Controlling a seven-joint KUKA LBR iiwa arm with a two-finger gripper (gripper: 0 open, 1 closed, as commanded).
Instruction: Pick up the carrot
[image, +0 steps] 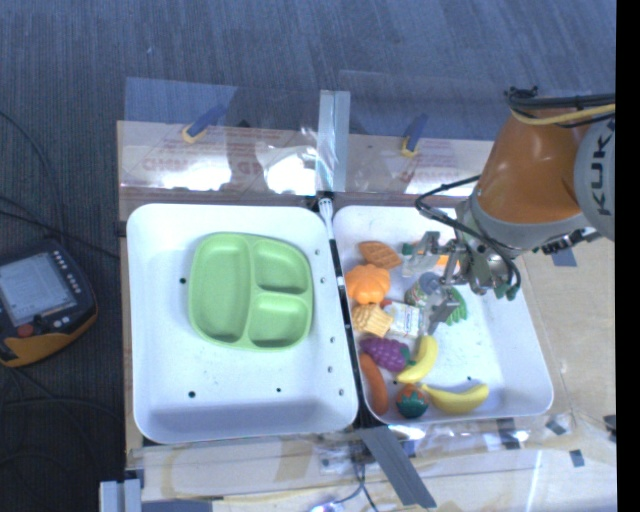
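Note:
The carrot (373, 383) is a slim orange-red piece lying along the left wall of the right bin (520, 345), near its front corner. Purple grapes (385, 351) touch its upper end, and a small red and green piece (411, 405) lies by its lower end. My gripper (436, 301) hangs over the middle of the right bin, up and to the right of the carrot and well apart from it. It looks open, with nothing between its fingers.
The right bin also holds an orange fruit (366, 284), a bread roll (380, 253), a waffle piece (372, 320), two bananas (420, 362) (457, 397) and a green item (458, 310). A green divided plate (250, 290) lies in the left bin (160, 400).

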